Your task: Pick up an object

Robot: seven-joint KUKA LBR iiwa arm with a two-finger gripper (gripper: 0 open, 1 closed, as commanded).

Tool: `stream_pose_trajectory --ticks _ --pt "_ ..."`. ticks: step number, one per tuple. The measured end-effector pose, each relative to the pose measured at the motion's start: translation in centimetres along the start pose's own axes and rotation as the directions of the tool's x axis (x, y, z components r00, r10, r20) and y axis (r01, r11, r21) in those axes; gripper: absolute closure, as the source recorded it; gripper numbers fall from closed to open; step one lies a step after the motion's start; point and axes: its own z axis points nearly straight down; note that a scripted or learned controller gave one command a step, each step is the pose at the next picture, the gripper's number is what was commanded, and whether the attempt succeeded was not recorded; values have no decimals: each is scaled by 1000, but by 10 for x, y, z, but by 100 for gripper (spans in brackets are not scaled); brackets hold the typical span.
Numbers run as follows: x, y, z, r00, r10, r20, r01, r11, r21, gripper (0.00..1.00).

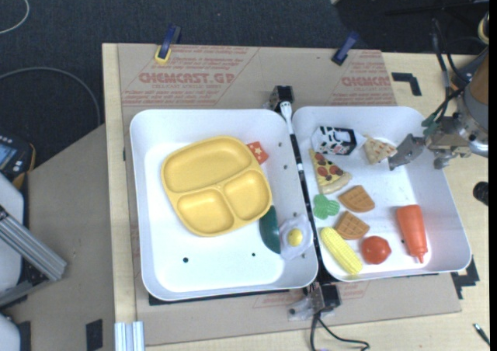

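Note:
My gripper (424,155) hangs over the right bin (449,210) near its upper right side, open with nothing between its fingers. One fingertip (403,155) is just right of a beige sandwich piece (377,149). In the same bin lie a black-and-white cow-patterned item (335,140), a pizza slice (329,172), two brown waffle pieces (356,199) (352,226), a green item (325,206), a corn cob (341,250), a red tomato (376,249) and an orange-red carrot (411,231).
The left bin (155,248) holds a yellow divided plate (217,185), a small red piece (257,153), and a fried egg (293,238) on a dark green item (269,231). Clamps and cables sit along the bench edges.

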Motion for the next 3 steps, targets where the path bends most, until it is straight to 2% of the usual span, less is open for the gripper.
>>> stream_pose_trajectory --ticks 1,2,3 --pt "0 2 -5 1000 -2 2 2 1000 -10 0" --pt "3 12 49 1000 -3 -1 3 1000 -3 0" --pt "-2 6 96 1000 -1 0 1 1000 -3 0"
